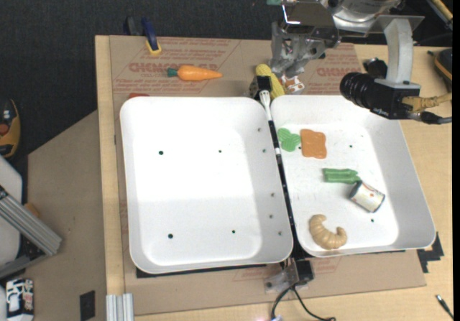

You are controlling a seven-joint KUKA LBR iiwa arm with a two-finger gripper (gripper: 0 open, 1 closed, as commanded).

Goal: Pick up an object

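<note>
Gripper [291, 68] hangs above the far rim of the right bin [410, 190]; whether it is open or closed cannot be told. Right bin contents: green piece [288, 141] touching an orange slab [313, 143], green block [339, 175], white cylinder [367, 197], tan croissant [328, 233]. Toy carrot [194, 73] lies on the bench behind the left bin [144, 190].

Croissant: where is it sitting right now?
The croissant lies in the right bin, near its front edge, below the small white cylinder.
</note>
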